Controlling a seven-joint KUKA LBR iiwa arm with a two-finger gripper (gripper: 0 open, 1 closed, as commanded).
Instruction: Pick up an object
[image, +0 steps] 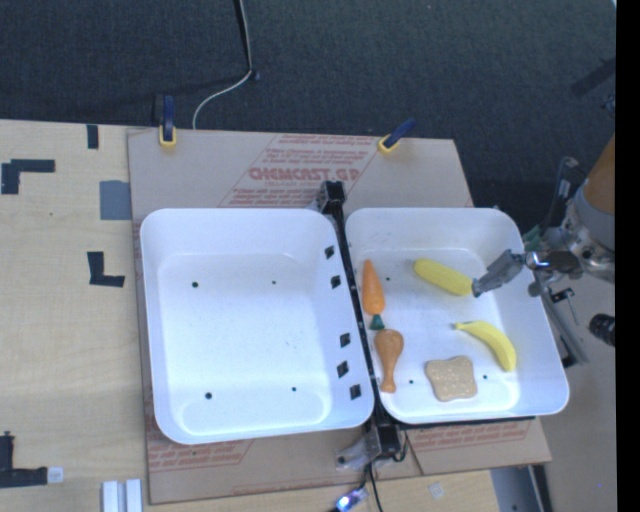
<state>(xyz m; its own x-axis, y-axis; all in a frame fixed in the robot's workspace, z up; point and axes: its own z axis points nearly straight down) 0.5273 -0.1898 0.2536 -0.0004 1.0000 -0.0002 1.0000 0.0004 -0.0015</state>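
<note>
Step in hand, as judged: approach, nothing grasped. Grey two-finger gripper positioned at right rim of right white bin, tip touching or just beside yellow oblong plastic piece. Grip state cannot be told. Next move: descent centred over piece, then closure.

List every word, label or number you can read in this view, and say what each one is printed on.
"CHEMGARD" is my best reading of the large red print on the cardboard sheet under the bins; it faces away from the camera and is blurred, so the reading is unsure.
Smaller red lines beside it: too blurred to read.
The two white bins and the toys carry no legible print.
</note>
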